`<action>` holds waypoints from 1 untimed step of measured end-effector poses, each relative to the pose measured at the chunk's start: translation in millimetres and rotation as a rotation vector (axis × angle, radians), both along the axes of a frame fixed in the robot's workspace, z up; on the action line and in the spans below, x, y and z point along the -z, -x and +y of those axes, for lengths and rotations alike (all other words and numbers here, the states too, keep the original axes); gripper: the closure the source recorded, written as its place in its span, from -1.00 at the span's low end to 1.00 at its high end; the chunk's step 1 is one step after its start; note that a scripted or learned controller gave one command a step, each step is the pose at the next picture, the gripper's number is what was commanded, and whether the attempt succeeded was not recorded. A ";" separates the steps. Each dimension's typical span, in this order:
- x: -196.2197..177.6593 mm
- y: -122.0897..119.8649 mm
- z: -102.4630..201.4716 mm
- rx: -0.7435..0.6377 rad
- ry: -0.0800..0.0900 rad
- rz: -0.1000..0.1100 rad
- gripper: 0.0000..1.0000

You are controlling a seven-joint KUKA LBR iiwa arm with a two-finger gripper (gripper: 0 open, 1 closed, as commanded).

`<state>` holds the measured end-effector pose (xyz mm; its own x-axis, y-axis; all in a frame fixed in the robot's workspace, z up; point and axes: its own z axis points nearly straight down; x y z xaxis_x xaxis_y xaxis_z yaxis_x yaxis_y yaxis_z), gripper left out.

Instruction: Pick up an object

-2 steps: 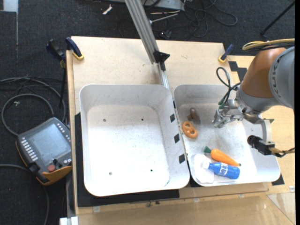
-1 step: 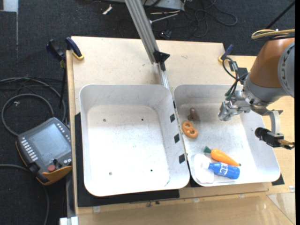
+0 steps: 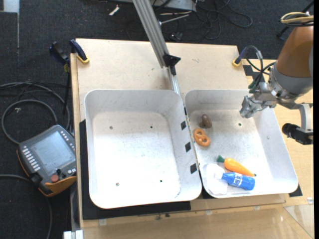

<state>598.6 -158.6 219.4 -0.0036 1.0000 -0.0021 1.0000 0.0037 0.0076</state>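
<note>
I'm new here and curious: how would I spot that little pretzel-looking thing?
Look in the right bin, near its left wall. The pretzel lies just below a small brown lump. Alone there, it is a looped orange-tan ring with holes.

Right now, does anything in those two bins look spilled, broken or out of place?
Nothing stands out. The right bin holds a pretzel, a small brown object, a toy carrot and a blue bottle lying on a white piece, all lying loose. The gripper sits over that bin's far edge.
</note>
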 end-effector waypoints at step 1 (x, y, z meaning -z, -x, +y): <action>-50.7 -1.7 0.0 0.000 0.000 0.000 1.00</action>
